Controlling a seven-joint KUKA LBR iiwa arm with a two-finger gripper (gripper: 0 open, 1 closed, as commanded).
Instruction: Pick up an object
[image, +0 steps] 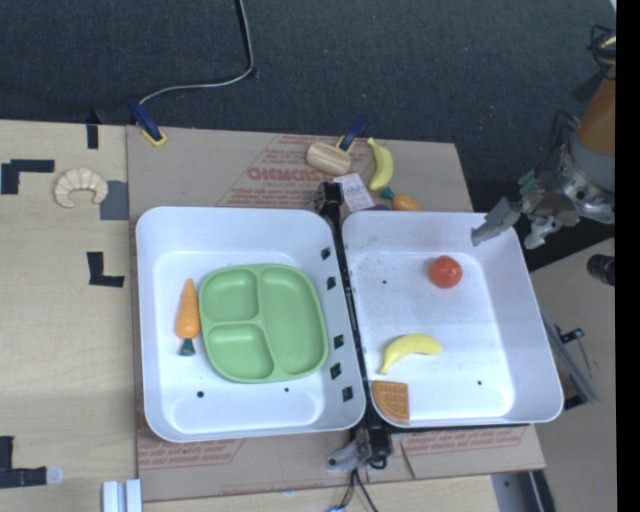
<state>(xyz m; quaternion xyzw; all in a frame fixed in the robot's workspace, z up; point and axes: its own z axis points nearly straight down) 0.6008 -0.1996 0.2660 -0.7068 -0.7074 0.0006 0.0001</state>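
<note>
Above the right bin's (520, 300) far right corner, pincer (515, 222) fingers apart, holding nothing, tomato (446, 271) nearby

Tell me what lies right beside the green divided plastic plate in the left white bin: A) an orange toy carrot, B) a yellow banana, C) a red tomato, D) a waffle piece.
A: the orange toy carrot lies along the left edge of the green divided plastic plate in the left white bin.
</note>
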